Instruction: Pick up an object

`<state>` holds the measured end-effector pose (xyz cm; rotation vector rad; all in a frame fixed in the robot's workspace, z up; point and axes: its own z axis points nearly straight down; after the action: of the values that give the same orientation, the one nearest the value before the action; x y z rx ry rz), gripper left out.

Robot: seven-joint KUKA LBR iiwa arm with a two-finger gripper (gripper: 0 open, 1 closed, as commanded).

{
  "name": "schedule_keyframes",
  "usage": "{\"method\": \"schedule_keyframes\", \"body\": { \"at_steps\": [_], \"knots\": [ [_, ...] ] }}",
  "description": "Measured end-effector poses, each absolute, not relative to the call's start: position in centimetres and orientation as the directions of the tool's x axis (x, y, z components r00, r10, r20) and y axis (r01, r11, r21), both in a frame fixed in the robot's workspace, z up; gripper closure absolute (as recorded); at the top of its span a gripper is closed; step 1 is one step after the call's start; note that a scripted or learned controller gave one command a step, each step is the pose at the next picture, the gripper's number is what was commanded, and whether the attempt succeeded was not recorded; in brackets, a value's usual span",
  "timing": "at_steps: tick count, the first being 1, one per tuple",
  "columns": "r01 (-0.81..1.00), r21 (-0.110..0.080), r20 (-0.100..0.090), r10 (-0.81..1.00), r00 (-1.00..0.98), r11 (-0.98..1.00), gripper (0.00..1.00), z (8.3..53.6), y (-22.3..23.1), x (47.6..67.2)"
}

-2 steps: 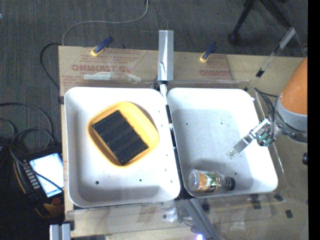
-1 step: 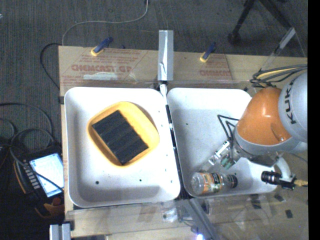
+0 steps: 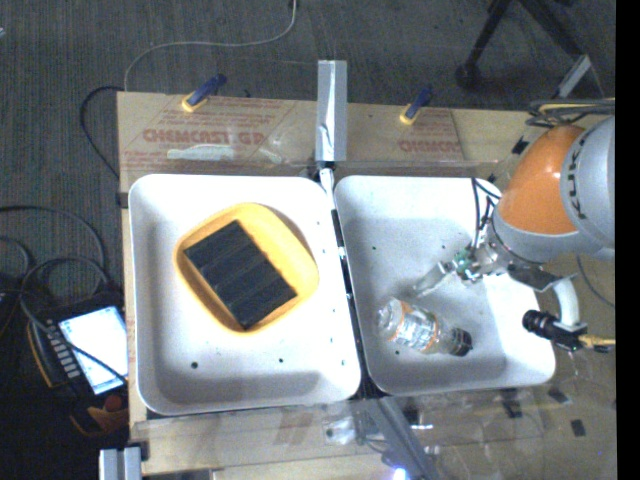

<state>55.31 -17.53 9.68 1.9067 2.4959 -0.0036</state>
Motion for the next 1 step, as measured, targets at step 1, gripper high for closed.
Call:
{"method": "schedule_keyframes", "body": {
  "at_steps": [1],
  "knots": [
    [1.000,0.009,0.009,1.000,-0.029,0.029,0.00,9.16,-21.20,63.17]
  ]
}}
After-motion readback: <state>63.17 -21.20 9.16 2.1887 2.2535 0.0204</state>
